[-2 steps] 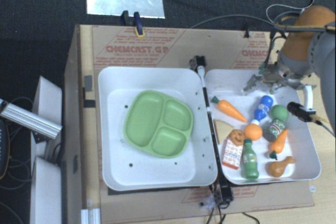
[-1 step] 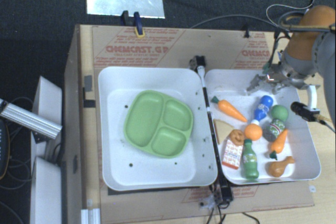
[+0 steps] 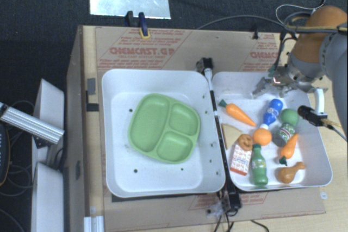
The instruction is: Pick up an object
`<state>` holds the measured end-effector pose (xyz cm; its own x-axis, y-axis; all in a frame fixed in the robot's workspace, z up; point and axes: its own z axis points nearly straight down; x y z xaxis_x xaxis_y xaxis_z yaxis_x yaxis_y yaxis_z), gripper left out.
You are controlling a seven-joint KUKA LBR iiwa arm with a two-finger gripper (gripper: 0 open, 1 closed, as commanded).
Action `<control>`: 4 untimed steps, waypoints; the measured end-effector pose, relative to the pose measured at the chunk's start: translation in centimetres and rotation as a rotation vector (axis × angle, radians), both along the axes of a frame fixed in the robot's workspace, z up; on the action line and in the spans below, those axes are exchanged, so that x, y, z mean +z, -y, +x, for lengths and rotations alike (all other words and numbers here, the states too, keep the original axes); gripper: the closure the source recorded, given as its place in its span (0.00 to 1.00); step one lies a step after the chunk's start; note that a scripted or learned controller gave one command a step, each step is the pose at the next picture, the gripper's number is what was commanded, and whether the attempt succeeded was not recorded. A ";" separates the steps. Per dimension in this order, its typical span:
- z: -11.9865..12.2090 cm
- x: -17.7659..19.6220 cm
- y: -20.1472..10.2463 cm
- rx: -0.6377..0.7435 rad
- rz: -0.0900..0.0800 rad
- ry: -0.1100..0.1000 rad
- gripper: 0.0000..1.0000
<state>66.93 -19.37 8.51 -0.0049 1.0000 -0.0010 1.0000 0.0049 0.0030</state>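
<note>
My arm (image 3: 321, 43) comes in from the right edge of the view, grey, with the orange band (image 3: 321, 27) sitting high near the top right corner. The wrist bends downward and leftward from there. At its end my tool (image 3: 272, 84) hangs low, its metal parts spread out to either side, nothing gripped that I can see.

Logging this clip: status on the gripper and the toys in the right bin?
Gripper above right white bin's far edge, nothing held. Nearest: blue-and-white toy bottle, orange toy carrot. Path unobstructed.
</note>
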 end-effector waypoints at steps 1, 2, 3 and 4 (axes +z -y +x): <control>0.0 0.0 0.0 0.000 0.000 0.000 0.00; 0.0 0.1 1.1 -0.002 0.004 -0.002 0.00; 0.0 0.0 0.7 -0.001 0.000 0.000 0.00; 0.0 0.0 -1.8 0.001 0.000 0.000 0.00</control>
